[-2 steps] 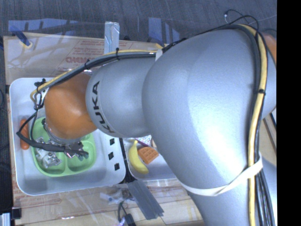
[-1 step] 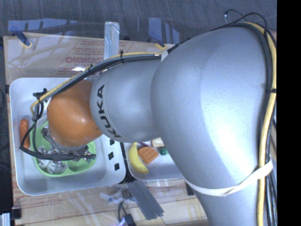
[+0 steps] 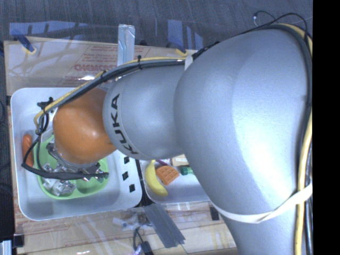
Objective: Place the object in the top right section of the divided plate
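**Evidently over the plate: release step judged in hand**

The gripper [image 3: 62, 180] is hung low over the green divided plate [image 3: 101, 184] in the left bin [image 3: 21, 142], lower left of frame. Whether anything is carried cannot be told. A toy banana [image 3: 153, 180] is seen in the right bin; placement accuracy is called for next.

dark grey ribbed floor [image 3: 159, 9] lies behind a pale wooden bench [image 3: 48, 62].

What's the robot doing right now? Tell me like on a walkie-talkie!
Gripper down over green divided plate in left bin. Grip hidden. Banana and waffle toy in right bin. Arm blocks the view.
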Motion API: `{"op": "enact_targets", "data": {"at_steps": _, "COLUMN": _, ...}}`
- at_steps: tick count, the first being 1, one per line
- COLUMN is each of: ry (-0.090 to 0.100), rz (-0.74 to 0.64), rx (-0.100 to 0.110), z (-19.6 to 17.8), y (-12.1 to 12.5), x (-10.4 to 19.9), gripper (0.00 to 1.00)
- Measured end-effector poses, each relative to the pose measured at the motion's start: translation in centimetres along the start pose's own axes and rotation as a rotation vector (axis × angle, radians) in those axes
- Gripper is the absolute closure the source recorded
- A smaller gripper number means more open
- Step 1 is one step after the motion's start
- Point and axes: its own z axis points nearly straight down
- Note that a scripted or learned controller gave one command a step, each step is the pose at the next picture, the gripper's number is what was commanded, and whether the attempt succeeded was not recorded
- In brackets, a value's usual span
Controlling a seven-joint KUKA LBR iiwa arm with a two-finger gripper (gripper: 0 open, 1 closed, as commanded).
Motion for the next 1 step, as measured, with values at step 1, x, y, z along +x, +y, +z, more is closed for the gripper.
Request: {"op": "enact_targets", "data": {"at_steps": 1, "ry": 0.000, "rz": -0.003, "rx": -0.001, "z": -0.85, "y": 0.09, "x": -0.10, "gripper": 1.00}}
